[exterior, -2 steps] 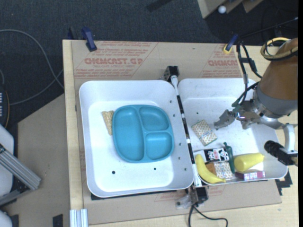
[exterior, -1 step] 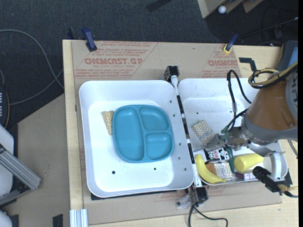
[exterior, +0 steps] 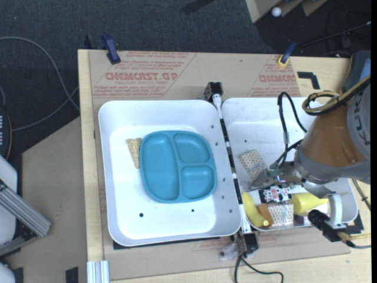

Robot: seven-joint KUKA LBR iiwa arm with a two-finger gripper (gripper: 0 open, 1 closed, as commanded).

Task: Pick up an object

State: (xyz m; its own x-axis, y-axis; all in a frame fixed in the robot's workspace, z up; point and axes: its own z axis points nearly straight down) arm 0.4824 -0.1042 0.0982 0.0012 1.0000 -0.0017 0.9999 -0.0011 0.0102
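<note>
Dark carpet surrounds a bench [exterior: 88, 158] lined with printed brown cardboard [exterior: 141, 75], on which two shallow white bins sit side by side; blue clamps [exterior: 110, 48] grip the cardboard's far edge, and black cables trail across the floor at left.

Left bin [exterior: 118, 217]: a blue divided plate [exterior: 177, 165] with three compartments lies near the middle, flat on the bin floor; a small tan waffle-textured piece [exterior: 135, 149] lies just beside the plate's left edge, touching or partly tucked under it.

Right bin [exterior: 253, 122]: the grey arm with its orange band [exterior: 330, 140] reaches in from the right and hangs low over the near half of the bin; the gripper [exterior: 277, 181] points down toward a cluster of objects; whether anything is held cannot be told from this angle.

A speckled grey-tan pad [exterior: 252, 161] lies just left of the gripper, apart from the cluster; near the bin's front wall lie a yellow banana-like object [exterior: 252, 211], a patterned packet [exterior: 281, 214] beside it, a small black-and-white printed item [exterior: 272, 194] just beneath the gripper, and a pale yellow bottle-like object [exterior: 309, 204] at right, partly covered by the arm; these lie close together, several touching.
</note>
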